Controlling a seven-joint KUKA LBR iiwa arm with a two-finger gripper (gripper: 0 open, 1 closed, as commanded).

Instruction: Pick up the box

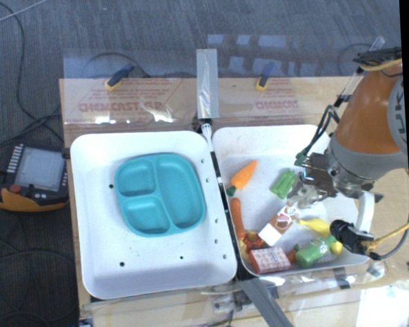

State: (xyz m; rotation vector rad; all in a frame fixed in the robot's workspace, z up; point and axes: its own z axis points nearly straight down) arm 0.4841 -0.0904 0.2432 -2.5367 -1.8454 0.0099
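A single fixed camera looks down on the desk [138,94] from above, tilted at a slant rather than straight down. It sits far enough back to take in both white bins side by side: the left bin [100,269] and the right bin [258,139], with a strip of dark carpeted floor [45,38] showing beyond the desk at the top and left of the view. The arm [371,125] comes in from the right side of the view, over the right bin.
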